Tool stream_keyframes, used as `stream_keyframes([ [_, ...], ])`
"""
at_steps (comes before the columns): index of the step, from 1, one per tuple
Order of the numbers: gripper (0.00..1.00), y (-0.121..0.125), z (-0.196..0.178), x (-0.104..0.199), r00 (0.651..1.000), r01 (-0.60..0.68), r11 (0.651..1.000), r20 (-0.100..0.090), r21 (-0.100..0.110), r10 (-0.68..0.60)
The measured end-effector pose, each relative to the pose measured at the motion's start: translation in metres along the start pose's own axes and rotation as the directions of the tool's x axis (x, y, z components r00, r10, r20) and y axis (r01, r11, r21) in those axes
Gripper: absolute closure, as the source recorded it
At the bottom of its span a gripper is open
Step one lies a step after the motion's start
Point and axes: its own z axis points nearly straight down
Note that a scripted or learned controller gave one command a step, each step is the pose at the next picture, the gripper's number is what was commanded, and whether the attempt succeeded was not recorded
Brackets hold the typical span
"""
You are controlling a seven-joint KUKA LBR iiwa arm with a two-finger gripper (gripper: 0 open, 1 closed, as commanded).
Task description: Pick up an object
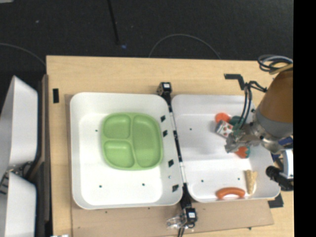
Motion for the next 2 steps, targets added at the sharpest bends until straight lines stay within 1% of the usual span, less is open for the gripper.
stream_keyframes([
  [1,1.0,0.002,-0.025,-0.001,1.0,0.001,1.0,-0.001,0.003,-0.001],
  [2,1.0,0.019,-0.022,0.052,1.0,0.004,1.0,-0.003,0.006,-0.004],
])
